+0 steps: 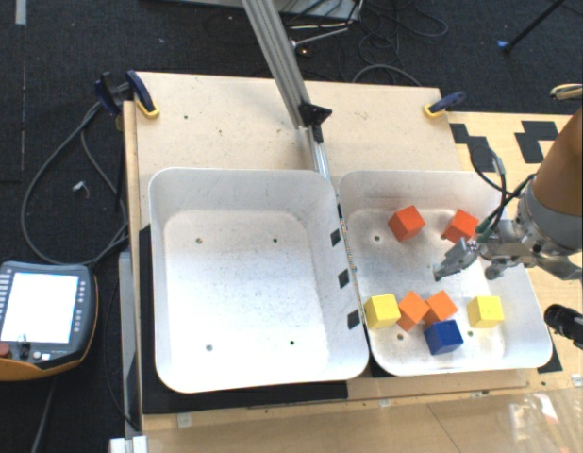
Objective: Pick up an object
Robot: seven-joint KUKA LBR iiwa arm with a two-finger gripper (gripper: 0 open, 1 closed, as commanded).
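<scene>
Hand (452, 264) poised over right bin (518, 352), between orange cubes (406, 222) and yellow cube (485, 310); finger state indeterminable.

Floor (56, 55): dark carpet, with black cables (60, 173) trailing across it at left and along the top. Surface (235, 121): pale speckled board, held at its far corners by two blue-and-yellow clamps (131, 92) (445, 104). A slanted metal rail (277, 50) crosses the board from the top of the view. A control pendant (39, 319) with a lit white screen and an orange rim lies on the floor at lower left. Black-and-white markers (504, 144) show at the board's right. Lighting is even and bright.
</scene>
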